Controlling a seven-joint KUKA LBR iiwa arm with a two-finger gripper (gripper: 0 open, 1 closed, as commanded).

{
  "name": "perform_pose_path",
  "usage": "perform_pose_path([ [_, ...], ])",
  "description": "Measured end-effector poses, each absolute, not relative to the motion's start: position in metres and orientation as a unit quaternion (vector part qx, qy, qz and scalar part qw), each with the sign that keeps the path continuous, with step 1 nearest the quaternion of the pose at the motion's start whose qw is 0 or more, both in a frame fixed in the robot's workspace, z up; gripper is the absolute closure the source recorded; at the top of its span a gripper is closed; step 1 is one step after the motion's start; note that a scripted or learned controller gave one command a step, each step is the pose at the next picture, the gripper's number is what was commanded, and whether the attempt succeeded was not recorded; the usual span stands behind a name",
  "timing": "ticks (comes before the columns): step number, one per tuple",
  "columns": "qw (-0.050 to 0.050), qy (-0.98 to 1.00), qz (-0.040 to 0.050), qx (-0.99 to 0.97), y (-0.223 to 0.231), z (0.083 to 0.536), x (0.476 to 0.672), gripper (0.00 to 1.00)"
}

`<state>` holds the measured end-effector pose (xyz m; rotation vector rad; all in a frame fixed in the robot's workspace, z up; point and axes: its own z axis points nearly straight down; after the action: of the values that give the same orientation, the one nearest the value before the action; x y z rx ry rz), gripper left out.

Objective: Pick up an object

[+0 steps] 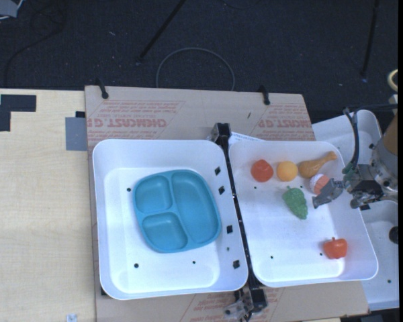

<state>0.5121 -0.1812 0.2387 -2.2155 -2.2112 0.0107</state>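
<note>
Reaching over the right bin, your gripper hangs beside a small orange-white object; whether it is released or clenched, I cannot tell. You should centre above it, clear of the chicken leg, before descending.

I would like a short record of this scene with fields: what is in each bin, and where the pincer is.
left bin: blue divided plate
right bin: red tomato-like item, orange ball, tan drumstick-shaped item, green leafy item, second red item
pincer: low at the right bin's right side, beside a small orange-and-white item
grasp: cannot be judged
</note>
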Motion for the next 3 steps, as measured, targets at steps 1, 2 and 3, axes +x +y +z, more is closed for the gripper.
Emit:
perform_pose_path([
  [1,0.002,-0.707,0.0007,-0.707,-0.181,0.244,0.514,0.0],
  [2,0.004,-0.707,0.0017,-0.707,-0.176,0.199,0.515,0.0],
  [3,0.004,-0.707,0.002,-0.707,-0.175,0.143,0.503,0.0],
])
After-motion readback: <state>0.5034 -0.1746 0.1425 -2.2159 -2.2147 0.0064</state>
